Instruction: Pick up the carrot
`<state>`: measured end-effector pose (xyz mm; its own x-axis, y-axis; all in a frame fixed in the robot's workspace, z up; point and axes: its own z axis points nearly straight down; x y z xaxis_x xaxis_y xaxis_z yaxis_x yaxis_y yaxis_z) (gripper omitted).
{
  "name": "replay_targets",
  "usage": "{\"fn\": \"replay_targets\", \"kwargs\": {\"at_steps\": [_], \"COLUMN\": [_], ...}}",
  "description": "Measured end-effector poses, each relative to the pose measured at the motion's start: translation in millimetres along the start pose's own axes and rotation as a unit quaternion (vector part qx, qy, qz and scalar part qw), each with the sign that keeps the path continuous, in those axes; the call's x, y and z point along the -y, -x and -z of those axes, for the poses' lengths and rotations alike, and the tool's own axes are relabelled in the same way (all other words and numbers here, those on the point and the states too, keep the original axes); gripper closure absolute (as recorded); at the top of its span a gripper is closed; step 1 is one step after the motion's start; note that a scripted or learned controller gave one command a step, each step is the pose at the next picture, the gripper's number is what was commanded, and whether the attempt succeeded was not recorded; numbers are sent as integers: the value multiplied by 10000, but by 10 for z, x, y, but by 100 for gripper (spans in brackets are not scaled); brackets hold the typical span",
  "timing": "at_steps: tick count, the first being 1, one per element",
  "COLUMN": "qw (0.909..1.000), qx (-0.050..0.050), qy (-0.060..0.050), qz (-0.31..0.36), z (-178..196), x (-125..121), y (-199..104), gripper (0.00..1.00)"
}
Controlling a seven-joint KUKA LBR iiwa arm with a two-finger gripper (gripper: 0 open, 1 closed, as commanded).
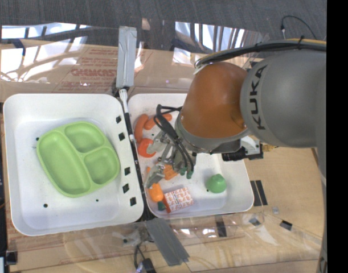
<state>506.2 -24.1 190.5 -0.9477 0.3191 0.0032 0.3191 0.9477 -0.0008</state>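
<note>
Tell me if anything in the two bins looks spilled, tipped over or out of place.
Nothing stands out. The green plate lies flat in the left bin; the orange pieces, green toy and packet lie loose in the right bin around the gripper.

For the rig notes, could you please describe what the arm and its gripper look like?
The arm is a bulky grey casing marked KUKA in dark letters, with a rounded orange band above the wrist. Black cables loop beside the wrist to the metallic gripper.

Bench (287, 175) bears 2 white bins: left bin (20, 152), right bin (236, 195), touching.
</note>
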Motion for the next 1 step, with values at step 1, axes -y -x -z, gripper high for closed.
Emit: {"fn": "replay_targets", "kwargs": {"at_steps": [1], "qw": [9951], "qx": [-16], "qy": [-2], "qz": [-993], "z": [-537], "x": [772], "y": [-52], "gripper": [0]}}
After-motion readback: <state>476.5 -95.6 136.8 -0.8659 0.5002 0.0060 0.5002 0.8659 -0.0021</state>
